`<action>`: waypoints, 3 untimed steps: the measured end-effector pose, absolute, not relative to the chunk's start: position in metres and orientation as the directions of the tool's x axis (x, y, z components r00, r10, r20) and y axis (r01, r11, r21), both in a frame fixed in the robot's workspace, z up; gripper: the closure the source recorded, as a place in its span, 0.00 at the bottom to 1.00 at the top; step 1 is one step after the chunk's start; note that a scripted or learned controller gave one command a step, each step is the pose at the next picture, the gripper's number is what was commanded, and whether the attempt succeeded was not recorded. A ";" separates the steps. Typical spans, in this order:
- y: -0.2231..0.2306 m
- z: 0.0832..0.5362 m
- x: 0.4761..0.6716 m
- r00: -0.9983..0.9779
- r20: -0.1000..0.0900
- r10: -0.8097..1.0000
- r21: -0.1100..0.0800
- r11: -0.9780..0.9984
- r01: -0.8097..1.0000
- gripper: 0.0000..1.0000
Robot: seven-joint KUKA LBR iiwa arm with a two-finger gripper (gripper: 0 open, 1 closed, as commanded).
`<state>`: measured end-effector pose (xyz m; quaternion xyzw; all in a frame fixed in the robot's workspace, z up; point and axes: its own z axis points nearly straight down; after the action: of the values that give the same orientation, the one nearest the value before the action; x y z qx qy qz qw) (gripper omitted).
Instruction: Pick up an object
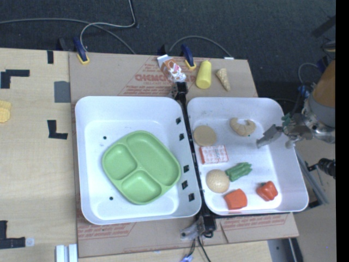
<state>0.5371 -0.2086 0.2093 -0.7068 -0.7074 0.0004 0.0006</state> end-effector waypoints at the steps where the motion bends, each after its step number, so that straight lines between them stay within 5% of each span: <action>1: -0.127 0.150 0.522 -0.002 0.001 1.000 -0.002 0.002 1.000 0.00; 2: -0.119 0.092 0.527 0.000 -0.005 1.000 0.013 0.001 1.000 0.00; 3: -0.154 0.090 0.502 -0.002 -0.004 1.000 0.015 0.002 1.000 0.00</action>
<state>0.5018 -0.1542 0.0897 -0.7064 -0.7078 -0.0038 -0.0069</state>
